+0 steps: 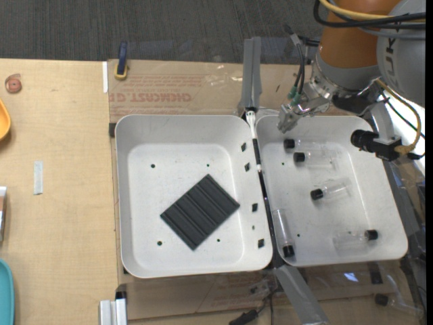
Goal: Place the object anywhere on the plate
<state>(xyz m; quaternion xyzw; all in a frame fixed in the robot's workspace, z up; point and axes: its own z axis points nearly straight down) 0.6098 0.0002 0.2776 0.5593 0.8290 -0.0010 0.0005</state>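
Camera view, looking down at a slant on the bench [61,127] and its two shallow white bins. The left bin [128,181] holds a dark ribbed rectangular plate [200,210], lying flat and turned diagonally, a little near and right of the bin's middle. The right bin [389,208] holds several clear vials with black caps: one vial [306,156] in the far left part of the bin, with a small black cap [289,143] just beyond it; a second vial [329,191] near the bin's centre; a third vial [357,238] toward the near right corner; and a long clear tube [283,232] lying along the left wall, its black end toward the near edge. The grey arm [352,26], with its orange band, enters from the upper right and carries the gripper [289,118] over the far left corner of the right bin, just beside the divider between the bins. Its fingertips point down and to the left, close above the far rim. How far the gripper stands open cannot be told at this angle, and no object is discernible between the tips. The nearest vial lies just near of the gripper, apart from it. All vials lie in the right bin, well apart from the plate in the left bin. A brown cardboard sheet [169,90] lies beyond the bins.
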